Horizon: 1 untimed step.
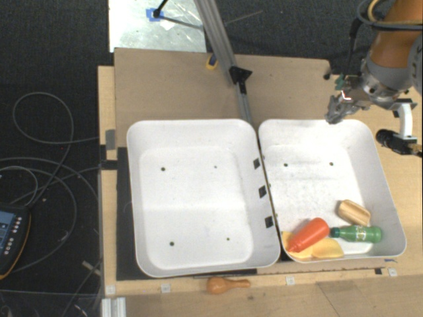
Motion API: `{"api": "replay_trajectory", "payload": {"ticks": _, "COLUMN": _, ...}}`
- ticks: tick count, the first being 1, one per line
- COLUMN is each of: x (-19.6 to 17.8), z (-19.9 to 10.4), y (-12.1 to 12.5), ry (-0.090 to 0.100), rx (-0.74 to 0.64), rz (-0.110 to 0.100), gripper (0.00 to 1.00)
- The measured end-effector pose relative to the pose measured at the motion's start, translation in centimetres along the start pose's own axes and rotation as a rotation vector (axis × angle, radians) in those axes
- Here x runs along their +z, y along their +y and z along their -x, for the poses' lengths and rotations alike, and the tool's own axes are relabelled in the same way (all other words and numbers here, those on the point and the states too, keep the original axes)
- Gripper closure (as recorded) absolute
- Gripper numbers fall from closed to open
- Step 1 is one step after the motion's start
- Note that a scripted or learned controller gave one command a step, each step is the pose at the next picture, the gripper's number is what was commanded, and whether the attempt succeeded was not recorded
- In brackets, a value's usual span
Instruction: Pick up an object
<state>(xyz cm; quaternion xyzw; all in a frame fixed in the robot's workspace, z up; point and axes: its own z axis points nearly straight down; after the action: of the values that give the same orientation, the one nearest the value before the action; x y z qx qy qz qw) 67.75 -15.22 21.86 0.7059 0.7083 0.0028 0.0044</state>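
My gripper [334,114] hangs over the far edge of the right bin [310,177], near its far right corner. I cannot tell how wide it stands; nothing shows in it. Objects sit well apart from me, in the near right corner of that bin: carrot [308,234], green bottle [357,233], bread roll [353,211], yellow piece [324,249] under the carrot. Left bin [192,197] beside it. A small wooden pear [227,284] lies on the bench, nearer than both bins.
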Motion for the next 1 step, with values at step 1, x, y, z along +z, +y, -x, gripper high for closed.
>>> {"api": "replay_trajectory", "payload": {"ticks": 1, "x": -1.33, "z": 0.02, "y": 0.13, "ry": 0.001, "rx": 0.000, "rz": -0.005, "gripper": 1.00}}
